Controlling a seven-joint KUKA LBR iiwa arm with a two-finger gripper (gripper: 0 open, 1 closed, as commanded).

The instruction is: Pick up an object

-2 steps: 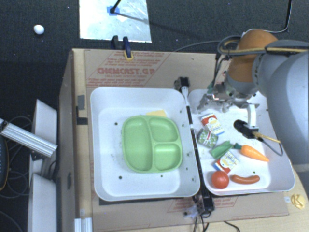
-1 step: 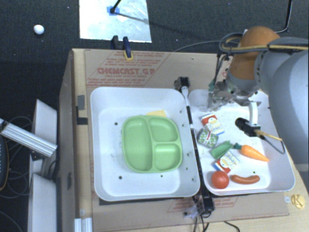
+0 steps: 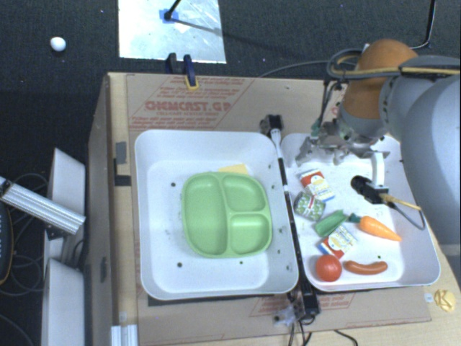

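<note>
Toys fill your right bin (image 3: 425, 262): carrot (image 3: 377, 228), sausage (image 3: 365, 267), tomato (image 3: 328, 268), small cartons. Largest is the grey arm (image 3: 425, 114) (orange band up top), then the left bin (image 3: 155, 193) with its green tray (image 3: 227, 214). Your gripper (image 3: 333, 148) hovers over the right bin's far end; I cannot tell its state.

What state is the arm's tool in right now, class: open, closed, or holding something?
Tool: cannot be told; it sits at the far edge of the right bin, above the toy food, with nothing seen in it.
</note>
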